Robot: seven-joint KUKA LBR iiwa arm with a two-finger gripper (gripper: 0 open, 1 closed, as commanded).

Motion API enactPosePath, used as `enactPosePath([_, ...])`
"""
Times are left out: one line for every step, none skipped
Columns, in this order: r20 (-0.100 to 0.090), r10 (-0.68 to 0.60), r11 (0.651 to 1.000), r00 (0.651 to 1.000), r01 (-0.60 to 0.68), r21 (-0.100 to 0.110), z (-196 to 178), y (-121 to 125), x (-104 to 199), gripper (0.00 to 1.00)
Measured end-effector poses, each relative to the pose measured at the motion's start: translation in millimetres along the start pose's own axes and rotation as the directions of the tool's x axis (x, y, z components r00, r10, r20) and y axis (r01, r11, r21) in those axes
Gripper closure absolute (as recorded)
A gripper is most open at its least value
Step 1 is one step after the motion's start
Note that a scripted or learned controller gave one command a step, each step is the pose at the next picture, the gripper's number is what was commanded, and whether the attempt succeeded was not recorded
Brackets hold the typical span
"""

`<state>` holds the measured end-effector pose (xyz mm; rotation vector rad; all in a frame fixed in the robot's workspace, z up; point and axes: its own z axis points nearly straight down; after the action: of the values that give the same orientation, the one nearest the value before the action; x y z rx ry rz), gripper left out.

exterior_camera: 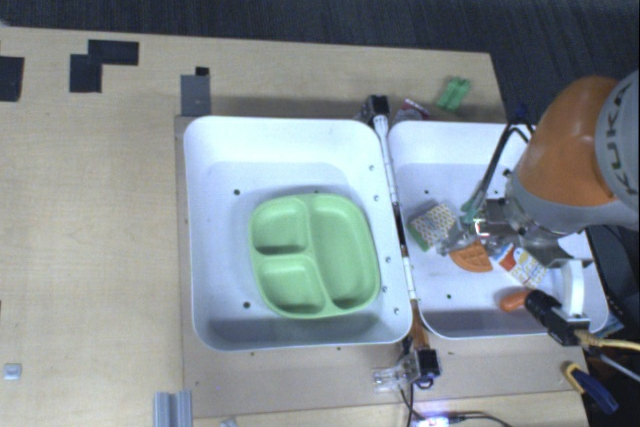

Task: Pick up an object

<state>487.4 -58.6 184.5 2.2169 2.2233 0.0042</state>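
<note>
The arm (580, 155) is reaching in from the right, its orange band sitting over the right bin (440, 150), and the gripper (478, 233) is hanging low over that bin's middle. Whether it is spread or pressed together cannot be told, as the wrist is blocking the view from above. Nothing is visibly pinched.

Several small things are lying in the right bin. A grey patterned piece (432, 225) is resting just left of the gripper, tilted on the floor of the bin. An orange object (472, 259) is lying right beneath the gripper, touching or nearly touching it; which one cannot be told. A small orange-red item (513, 300) is sitting nearer the front wall, and a white-and-red item (522, 265) is lying beside the wrist, partly covered by it.

The left bin (215, 215) is holding a green tray (315, 255) with three compartments, sitting flat near the middle.

Behind the bins, a small green thing (453, 94) is lying on the bench (90, 245), close to the right bin's back rim
</note>
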Motion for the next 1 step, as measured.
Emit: enactPosePath([0.0, -0.002, 1.0, 1.0, 0.002, 0.0, 0.0, 0.2, 2.5, 1.0])
